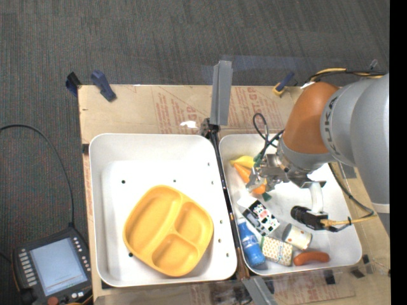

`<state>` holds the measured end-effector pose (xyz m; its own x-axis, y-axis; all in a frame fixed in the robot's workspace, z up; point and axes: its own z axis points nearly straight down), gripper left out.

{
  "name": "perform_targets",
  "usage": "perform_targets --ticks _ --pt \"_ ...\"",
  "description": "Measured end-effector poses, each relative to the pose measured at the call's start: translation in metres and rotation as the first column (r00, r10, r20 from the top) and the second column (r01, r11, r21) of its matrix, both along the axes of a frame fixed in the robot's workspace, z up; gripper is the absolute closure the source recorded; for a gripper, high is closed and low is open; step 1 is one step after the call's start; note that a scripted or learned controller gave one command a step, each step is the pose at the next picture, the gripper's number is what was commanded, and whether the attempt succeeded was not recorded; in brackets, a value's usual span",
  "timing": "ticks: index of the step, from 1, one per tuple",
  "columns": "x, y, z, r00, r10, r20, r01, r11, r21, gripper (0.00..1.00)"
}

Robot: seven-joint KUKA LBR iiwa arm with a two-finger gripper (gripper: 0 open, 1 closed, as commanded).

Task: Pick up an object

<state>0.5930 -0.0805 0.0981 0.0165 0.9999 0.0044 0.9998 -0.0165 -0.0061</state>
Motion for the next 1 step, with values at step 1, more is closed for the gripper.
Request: perform_targets --ticks 1 --pt "-0.0086 0.0533 0.088 0.993 0.119 0.003 -0.119 0.993 -0.003 1.0"
